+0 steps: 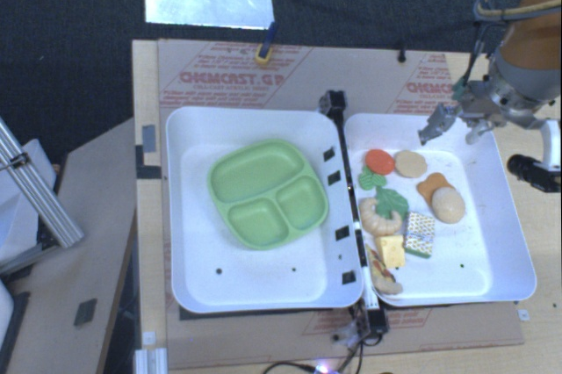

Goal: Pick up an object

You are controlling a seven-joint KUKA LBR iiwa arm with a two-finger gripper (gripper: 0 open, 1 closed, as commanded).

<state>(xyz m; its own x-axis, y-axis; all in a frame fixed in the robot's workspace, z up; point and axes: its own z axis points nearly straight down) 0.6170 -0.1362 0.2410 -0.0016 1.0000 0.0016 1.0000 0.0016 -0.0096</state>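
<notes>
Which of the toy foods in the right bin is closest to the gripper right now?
The round beige cookie at the top of the pile, just right of the red tomato. It lies nearest below the gripper; the other foods sit farther down the bin.

I'm working in a robotics lab, not a kitchen. The counter (105, 188) is bare plywood, with two white bins (193, 276) sitting on a protective sheet (233, 75) printed with a brand name. The food (399, 205) in the right bin is toy plastic. A grey arm (527, 47) with looped cables, an aluminium rail (35, 188) at left and dark carpet (70, 12) all suggest a test cell.
</notes>
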